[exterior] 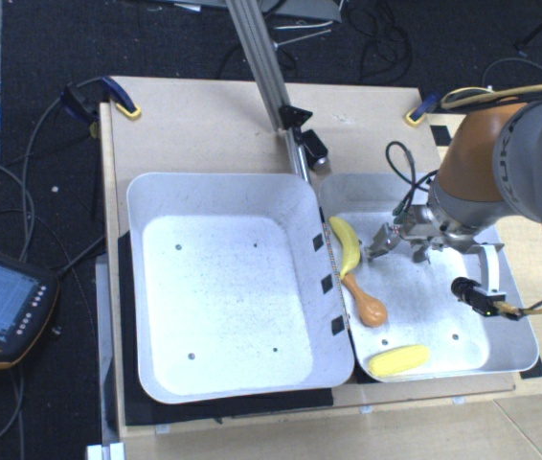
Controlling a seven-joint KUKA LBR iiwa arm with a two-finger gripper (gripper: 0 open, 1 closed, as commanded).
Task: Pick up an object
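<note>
- Camera view: the grey arm reaches in from the right of the frame and hangs over the right-hand bin, its gripper low at centre right, tips pointing left towards the banana.
- The gripper's spread cannot be told: its tips blur into dark metal, and nothing shows between them, so no object can be called held.
- All three candidates lie in the right bin: the banana against the bin's left wall, a wooden pear-shaped piece just below it, and a yellow lemon-like piece at the lower edge.
- The banana, hugging the wall, probably leaves little room on its far side for a finger; the approach likely has to come from the open floor to its right.
- That floor, at the bin's middle and right, is bare, giving room to descend.
- The left bin fills centre left; its rim overlaps the right bin's near the banana, a likely snag.
</note>
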